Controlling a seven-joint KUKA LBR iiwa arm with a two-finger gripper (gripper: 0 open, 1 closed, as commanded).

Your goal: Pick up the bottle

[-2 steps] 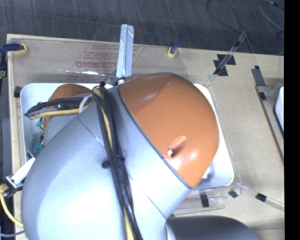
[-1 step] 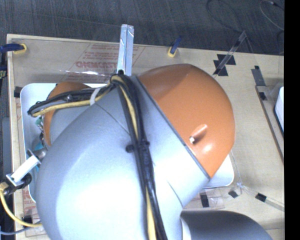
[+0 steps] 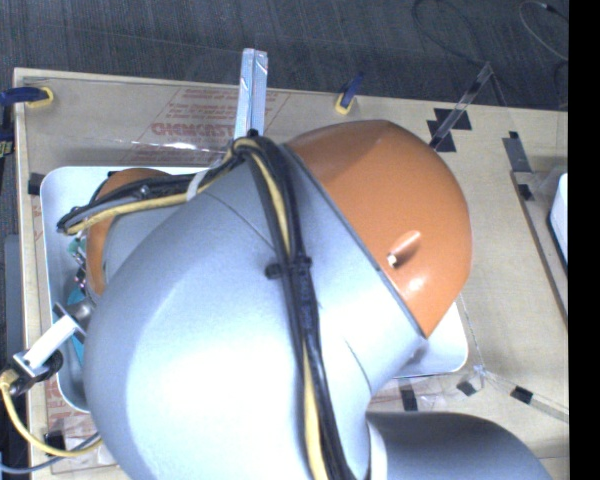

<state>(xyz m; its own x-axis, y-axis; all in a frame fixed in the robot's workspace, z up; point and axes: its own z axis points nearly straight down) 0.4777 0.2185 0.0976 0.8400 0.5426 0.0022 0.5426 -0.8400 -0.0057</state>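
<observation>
My grey arm (image 3: 230, 338) with its orange band (image 3: 390, 208) reaches across from the right and covers most of both bins. Black and yellow cables (image 3: 290, 268) run along its top. The wrist end points down into the left bin (image 3: 48, 203), whose white rim and wall show at the left. The arm's body hides most of what lies in that bin. A few small green and blue bits (image 3: 77, 258) peek out beside the arm at the bin's left wall; I cannot tell what they are.
A corner of the right bin (image 3: 450, 353) shows below the orange band. A white plug on a yellow cable (image 3: 42, 353) hangs at the lower left. Blue clamps (image 3: 20, 96) sit on the bench's far edge, and taped plastic (image 3: 195, 118) lies behind the bins.
</observation>
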